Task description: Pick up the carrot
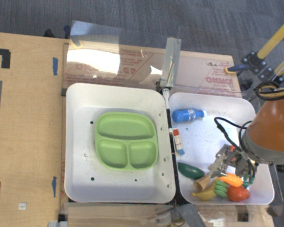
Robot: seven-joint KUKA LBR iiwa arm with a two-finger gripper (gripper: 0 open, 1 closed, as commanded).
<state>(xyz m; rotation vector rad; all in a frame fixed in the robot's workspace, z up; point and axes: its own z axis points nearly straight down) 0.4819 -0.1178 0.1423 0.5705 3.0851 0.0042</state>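
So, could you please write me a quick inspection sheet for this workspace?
Surface: two white bins; left bin holds a green divided plate.
Job's things: carrot in the right bin, near corner, among toy food.
Clutter: blue bottle, marker, green vegetable, tomato, banana.
Grippers: gripper low, just above the carrot; grasp unclear.
Cables: black cable looping over the right bin.
Surroundings: wooden bench, grey carpet.

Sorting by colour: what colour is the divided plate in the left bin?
Light green plate, camera view.
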